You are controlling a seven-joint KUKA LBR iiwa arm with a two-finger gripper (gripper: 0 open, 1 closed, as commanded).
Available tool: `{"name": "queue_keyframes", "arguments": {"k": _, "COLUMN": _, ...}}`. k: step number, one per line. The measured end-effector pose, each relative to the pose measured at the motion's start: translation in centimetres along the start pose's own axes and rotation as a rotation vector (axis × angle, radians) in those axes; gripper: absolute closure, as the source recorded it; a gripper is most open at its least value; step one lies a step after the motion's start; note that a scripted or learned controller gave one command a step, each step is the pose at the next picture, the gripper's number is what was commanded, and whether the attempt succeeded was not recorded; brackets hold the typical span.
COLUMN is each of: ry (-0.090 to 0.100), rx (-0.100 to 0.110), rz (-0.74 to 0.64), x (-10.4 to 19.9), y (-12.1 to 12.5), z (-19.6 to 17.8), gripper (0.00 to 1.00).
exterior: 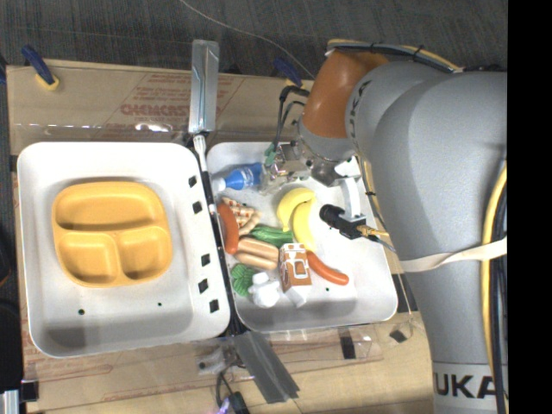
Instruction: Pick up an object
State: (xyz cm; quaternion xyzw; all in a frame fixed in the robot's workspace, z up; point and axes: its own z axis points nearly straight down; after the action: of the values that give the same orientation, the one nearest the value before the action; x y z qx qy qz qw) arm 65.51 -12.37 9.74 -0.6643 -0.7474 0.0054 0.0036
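The right bin [378, 293] holds a heap of toy food. It includes a yellow banana [297, 210], a blue bottle [240, 179], a hot dog in a bun [257, 253], a red sausage [329, 272], a small orange-and-white carton [295, 266], a green pepper [274, 234] and a broccoli piece [242, 277]. My gripper [280, 164] hangs low over the far end of this bin, just right of the blue bottle and just above the banana. Nothing visibly sits in it. The grey arm with its orange band [332, 97] covers the bin's far right corner.
The left bin [52, 324] carries a yellow divided tray [112, 231]. A ridge with black clips [205, 231] separates the two bins. A metal bracket [203, 84] stands behind that divider. The arm's bulk [440, 197] overhangs the bench's right side.
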Motion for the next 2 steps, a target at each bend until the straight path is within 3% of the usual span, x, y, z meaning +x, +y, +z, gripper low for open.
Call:
{"name": "queue_keyframes", "arguments": {"k": 1, "ry": -0.002, "rx": -0.019, "rz": -0.122, "x": 0.4, "y": 0.3, "z": -10.5, "gripper": 1.0}}
{"name": "queue_keyframes", "arguments": {"k": 2, "ry": 0.0, "rx": -0.014, "rz": -0.267, "x": -1.0, "y": -8.0, "z": -0.1, "gripper": 1.0}}
